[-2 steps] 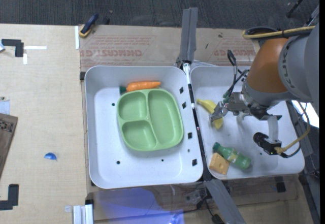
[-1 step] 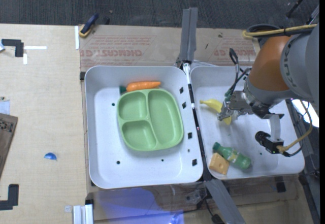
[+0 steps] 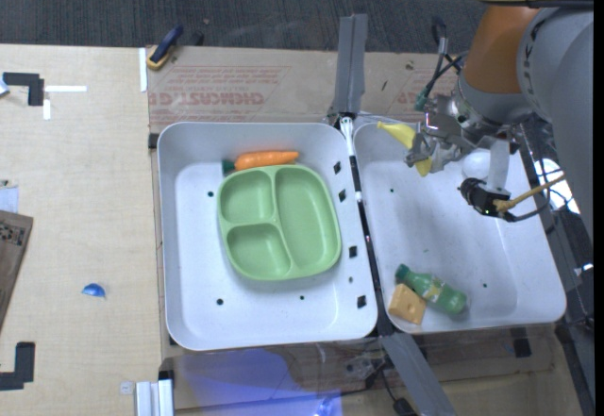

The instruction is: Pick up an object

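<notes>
In the right bin point(image 3: 514, 301) a yellow object point(image 3: 397, 132) lies at the far left corner. My gripper point(image 3: 424, 156) is directly over the near end of it, low in the bin, and hides part of it. Whether the yellow object is held is not visible. A green bottle point(image 3: 436, 291) lies near the bin's front left, and a tan wedge point(image 3: 407, 306) touches it. In the left bin point(image 3: 189, 310) a green divided plate point(image 3: 280, 221) sits with an orange carrot point(image 3: 266, 158) just behind it.
A grey divider post point(image 3: 350, 65) stands between the bins at the back. Cables point(image 3: 500, 199) hang from the wrist over the right bin. On the bench at the left lie a small blue piece point(image 3: 92, 290) and a blue and yellow tool point(image 3: 167, 44).
</notes>
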Robot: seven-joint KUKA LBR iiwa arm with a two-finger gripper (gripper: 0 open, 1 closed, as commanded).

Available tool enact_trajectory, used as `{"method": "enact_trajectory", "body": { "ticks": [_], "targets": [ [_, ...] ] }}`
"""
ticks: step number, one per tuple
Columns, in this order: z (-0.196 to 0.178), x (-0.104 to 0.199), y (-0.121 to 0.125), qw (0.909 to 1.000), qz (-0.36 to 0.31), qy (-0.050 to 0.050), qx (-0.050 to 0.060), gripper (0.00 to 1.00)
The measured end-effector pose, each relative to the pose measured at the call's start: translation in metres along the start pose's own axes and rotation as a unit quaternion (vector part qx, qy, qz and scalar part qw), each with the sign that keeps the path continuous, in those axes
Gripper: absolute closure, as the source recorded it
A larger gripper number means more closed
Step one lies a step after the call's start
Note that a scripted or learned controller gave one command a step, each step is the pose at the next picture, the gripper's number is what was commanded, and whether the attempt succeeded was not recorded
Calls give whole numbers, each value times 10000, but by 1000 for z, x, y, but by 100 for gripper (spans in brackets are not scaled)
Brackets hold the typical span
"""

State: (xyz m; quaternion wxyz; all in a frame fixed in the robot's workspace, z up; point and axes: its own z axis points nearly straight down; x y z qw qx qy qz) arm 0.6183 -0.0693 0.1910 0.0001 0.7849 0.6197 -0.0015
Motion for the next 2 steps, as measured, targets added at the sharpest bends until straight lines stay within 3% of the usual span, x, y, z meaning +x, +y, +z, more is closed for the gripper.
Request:
{"method": "enact_trajectory", "body": {
  "ticks": [1,2],
  "targets": [
    [-24,-6,-64,10000,25,0,8,100],
    [0,3,17,9998,-196,-4,2,100]
  ]
}}
